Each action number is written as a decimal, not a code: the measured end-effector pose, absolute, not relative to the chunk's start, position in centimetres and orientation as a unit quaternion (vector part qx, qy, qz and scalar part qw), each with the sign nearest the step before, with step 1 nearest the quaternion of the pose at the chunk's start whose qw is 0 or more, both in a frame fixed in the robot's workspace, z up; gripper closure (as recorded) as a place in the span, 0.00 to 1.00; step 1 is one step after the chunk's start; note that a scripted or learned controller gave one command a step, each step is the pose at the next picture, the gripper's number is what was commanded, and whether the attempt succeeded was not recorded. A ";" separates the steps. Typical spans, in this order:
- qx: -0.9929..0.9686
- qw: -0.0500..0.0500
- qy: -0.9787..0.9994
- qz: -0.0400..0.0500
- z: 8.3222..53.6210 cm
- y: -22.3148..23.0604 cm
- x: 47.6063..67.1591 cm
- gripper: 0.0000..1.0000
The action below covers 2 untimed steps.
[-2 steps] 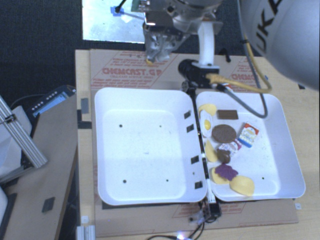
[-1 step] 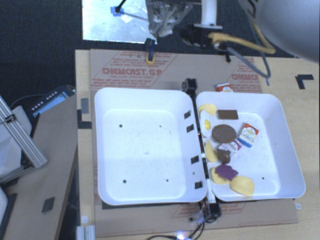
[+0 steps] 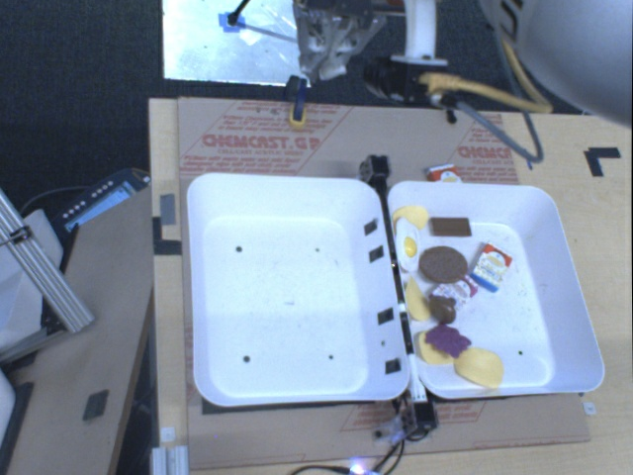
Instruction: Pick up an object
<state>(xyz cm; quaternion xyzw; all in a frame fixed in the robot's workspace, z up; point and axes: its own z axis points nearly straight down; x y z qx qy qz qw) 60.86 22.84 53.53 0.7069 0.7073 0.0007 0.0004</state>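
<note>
Nearest the camera, in the right bin (image 3: pixel 569 265), a yellow chip-shaped piece (image 3: pixel 479 366) is lying at the front edge of a small heap, with a purple grape cluster (image 3: pixel 447 340) touching it just behind. Further in, a brown round disc (image 3: pixel 442 263) is sitting mid-heap, a small red-and-white carton (image 3: pixel 491 266) is resting just beside it on the right, and a brown rectangular bar (image 3: pixel 450 228) is lying behind it next to a fried-egg piece (image 3: pixel 406 237). The left bin (image 3: pixel 213 265) is sitting alongside on the surface (image 3: pixel 593 181). Far back, well apart from the heap and above the surface's rear edge, the pincer (image 3: pixel 324 59) is hanging; I cannot tell whether it is apart or together, and nothing is showing in its grip.
</note>
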 end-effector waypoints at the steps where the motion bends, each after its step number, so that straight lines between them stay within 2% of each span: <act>1: 0.707 0.000 0.707 0.000 53.5 22.6 60.8 1.00; 2: 0.706 0.000 0.708 0.001 53.5 22.3 59.9 1.00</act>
